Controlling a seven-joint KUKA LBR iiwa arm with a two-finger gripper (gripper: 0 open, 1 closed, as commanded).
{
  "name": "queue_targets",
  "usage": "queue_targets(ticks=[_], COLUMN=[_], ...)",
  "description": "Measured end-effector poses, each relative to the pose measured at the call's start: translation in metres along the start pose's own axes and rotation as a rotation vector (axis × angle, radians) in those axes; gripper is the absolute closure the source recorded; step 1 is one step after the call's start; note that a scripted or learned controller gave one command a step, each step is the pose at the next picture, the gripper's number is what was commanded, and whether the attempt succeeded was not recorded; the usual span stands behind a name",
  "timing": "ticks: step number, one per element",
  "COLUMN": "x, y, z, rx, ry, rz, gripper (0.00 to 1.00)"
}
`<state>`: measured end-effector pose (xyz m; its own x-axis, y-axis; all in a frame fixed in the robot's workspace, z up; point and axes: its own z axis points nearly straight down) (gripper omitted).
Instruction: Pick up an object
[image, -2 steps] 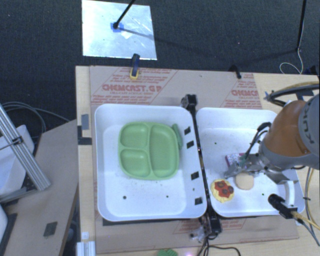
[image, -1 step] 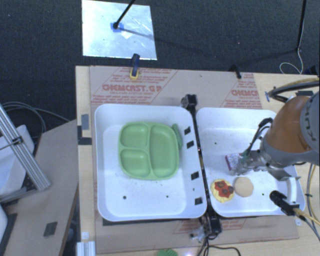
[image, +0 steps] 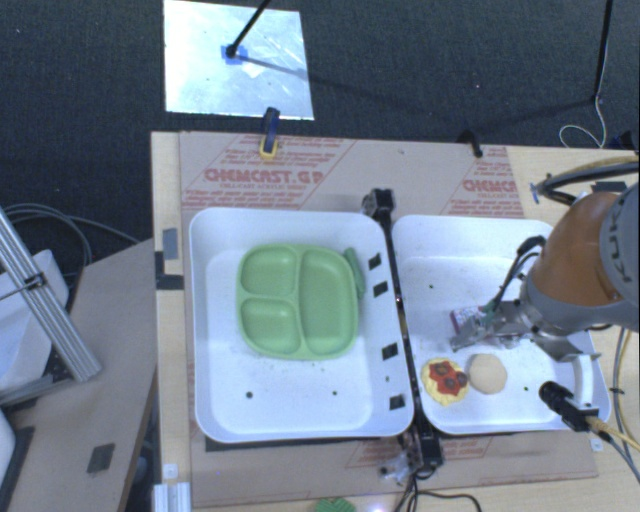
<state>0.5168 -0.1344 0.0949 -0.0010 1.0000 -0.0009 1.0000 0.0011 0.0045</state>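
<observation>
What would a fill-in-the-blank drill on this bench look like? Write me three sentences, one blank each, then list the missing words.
1. The green divided plate lies in the ____ bin of the camera view.
2. The beige ball lies just to the ____ of the toy pizza in the camera view.
3. The green divided plate has ____ compartments.

Missing words: left; right; three
</observation>
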Motion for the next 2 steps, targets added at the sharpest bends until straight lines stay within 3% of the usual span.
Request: queue_targets(ticks=[1, 2], x=[0.0778, 0.0730], y=[-0.0290, -0.0291], z=[-0.0945, -0.0898], rx=[-0.003, 0.002], ry=[0.004, 0.001], rz=[-0.009, -0.001], gripper=[0.00, 0.00])
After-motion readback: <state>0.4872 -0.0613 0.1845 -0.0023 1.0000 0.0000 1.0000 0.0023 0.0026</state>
